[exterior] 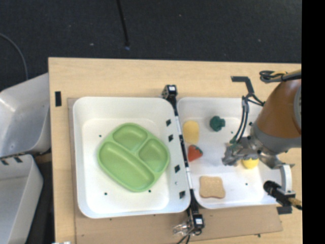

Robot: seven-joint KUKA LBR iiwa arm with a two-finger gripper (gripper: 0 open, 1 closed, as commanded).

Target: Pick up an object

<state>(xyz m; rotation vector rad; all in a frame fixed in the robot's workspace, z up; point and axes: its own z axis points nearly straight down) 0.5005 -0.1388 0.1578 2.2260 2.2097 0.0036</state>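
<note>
Tan and flat, a toast-shaped slice of toy bread (pixel 212 186) lies nearest us, by the near edge of the right-hand white plastic bin (pixel 203 105). Just beyond it, over the right part of that bin, the metal two-finger gripper (pixel 232 155) hangs low under the grey arm with its orange band (pixel 280 117), and a small yellow block (pixel 249 162) sits right beside the fingers, partly tucked under the wrist; whether the claw is spread or closed, and whether it grips that block, I cannot tell from here. Toward the bin's left wall a red strawberry-like toy with a green top (pixel 194 152) rests, and farther back along the same wall a rounded yellow toy (pixel 191 129). A dark green knobbly piece (pixel 217 123) sits nearer the far edge. Across the divider, the left-hand white bin (pixel 91 111) carries a green three-compartment plate (pixel 133 157), lying flat in its middle.
</note>
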